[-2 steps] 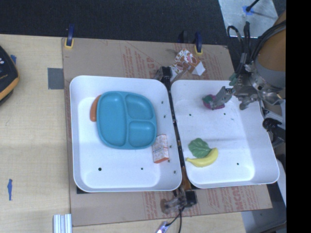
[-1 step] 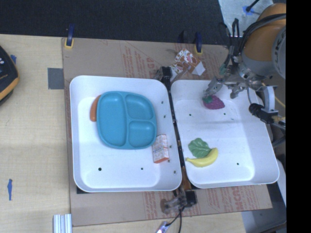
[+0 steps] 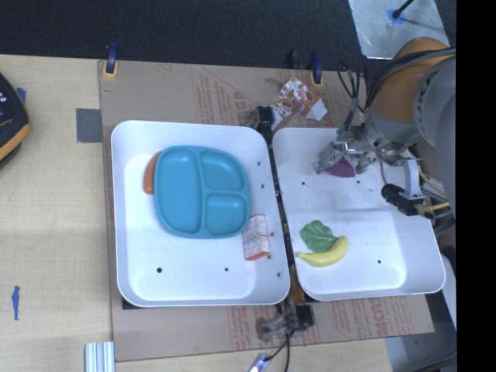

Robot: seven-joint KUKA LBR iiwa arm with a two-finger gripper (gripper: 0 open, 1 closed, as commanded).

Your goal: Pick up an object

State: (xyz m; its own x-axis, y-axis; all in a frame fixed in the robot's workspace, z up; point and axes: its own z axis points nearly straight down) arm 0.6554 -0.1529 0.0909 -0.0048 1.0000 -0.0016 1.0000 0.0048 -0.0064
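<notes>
My gripper (image 3: 335, 161) is low over the far part of the right bin (image 3: 403, 273), reaching in from the right. A small purple object (image 3: 343, 169) lies right at the fingertips, partly hidden by them; whether it is held cannot be told. Nearer the front of the same bin lie a green leaf-shaped piece (image 3: 316, 235) and a yellow banana (image 3: 325, 253), touching each other. The left bin (image 3: 132, 231) holds a blue divided plate (image 3: 201, 191), an orange item (image 3: 149, 174) poking out from under the plate's left edge, and a small printed packet (image 3: 256, 237) by the plate's right corner.
A crumpled wrapper (image 3: 298, 98) and a black clip (image 3: 263, 116) lie on the cardboard behind the bins. The arm's black cabling (image 3: 403, 198) hangs over the right bin's right side. A yellow-and-black device (image 3: 9, 122) sits at the far left of the bench.
</notes>
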